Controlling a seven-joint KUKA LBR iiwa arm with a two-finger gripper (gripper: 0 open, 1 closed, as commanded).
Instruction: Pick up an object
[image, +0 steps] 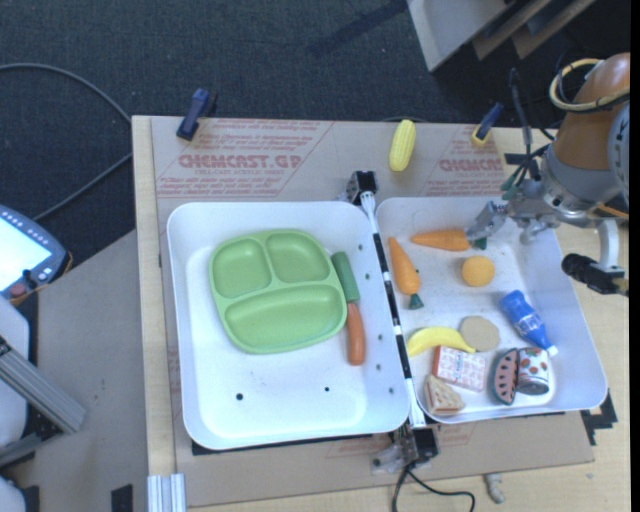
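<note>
The right bin (575, 300) holds toy food: two carrots (440, 239) (404, 268), an orange ball (478, 271), a blue bottle (522, 318), a banana (436, 340), a tan cookie (480, 333), a watermelon slice (506, 375), a small red box (461, 369) and a sandwich piece (443, 397). My gripper (508, 217) hangs over the bin's back part, just right of the far carrot's green end, with nothing visibly between its fingers. A yellow corn cob (402, 145) lies on the cardboard behind the bins.
The left bin (200, 380) bears a green divided plate (277, 290), with a green stick (345, 276) and an orange sausage (355, 333) along the plate's right side. Blue clamps (194, 112) (487, 124) grip the bench's back edge. The arm (590, 130) reaches in from the upper right.
</note>
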